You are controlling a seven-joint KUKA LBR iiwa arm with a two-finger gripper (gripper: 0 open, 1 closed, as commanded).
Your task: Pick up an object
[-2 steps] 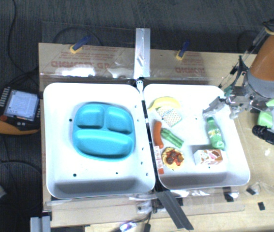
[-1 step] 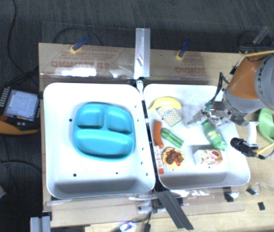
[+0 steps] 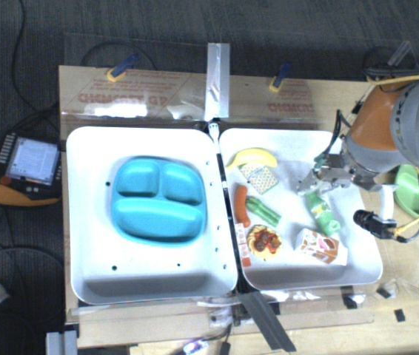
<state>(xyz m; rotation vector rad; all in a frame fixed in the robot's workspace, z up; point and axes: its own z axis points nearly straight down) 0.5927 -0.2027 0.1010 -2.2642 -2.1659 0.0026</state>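
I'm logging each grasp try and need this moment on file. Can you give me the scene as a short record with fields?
left bin: holds a blue divided tray
right bin: holds a banana, checkered packet, green bottle, pizza slice, small carton, green stick
gripper: low in the right bin, just above the green bottle
arm: reaches in from the right
grasp: cannot tell; nothing seen lifted

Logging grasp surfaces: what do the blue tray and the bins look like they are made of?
Blue tray: likely moulded plastic, smooth and slightly glossy, with rounded compartments. Left bin and right bin: apparently white plastic, smooth with soft sheen and rounded rims.
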